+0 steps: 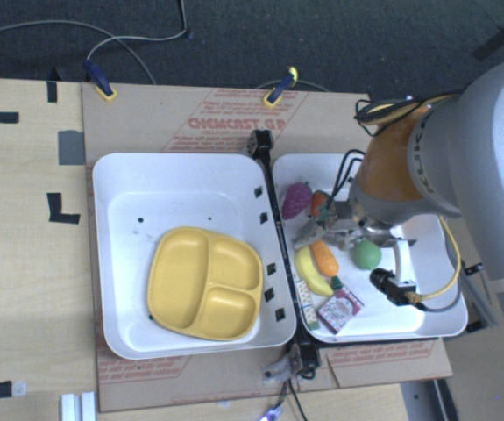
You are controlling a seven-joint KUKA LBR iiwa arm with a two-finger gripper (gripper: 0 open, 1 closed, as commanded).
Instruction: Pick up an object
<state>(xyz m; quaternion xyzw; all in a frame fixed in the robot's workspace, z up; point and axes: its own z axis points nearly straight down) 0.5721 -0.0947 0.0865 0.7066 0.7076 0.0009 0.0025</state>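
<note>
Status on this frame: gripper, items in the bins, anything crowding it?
Gripper low in right bin, fingers unreadable. Carrot, banana, green ball, purple fruit crowd it. Yellow plate alone in left bin.

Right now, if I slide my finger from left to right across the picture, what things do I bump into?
Yellow divided plate → purple toy → green ball → grey robot arm.

A tray [205, 281] lies in the left bin [120, 182]; the right bin [440, 323] holds a carrot [324, 256] on a banana [310, 273], a ball [366, 255] to their right
</note>
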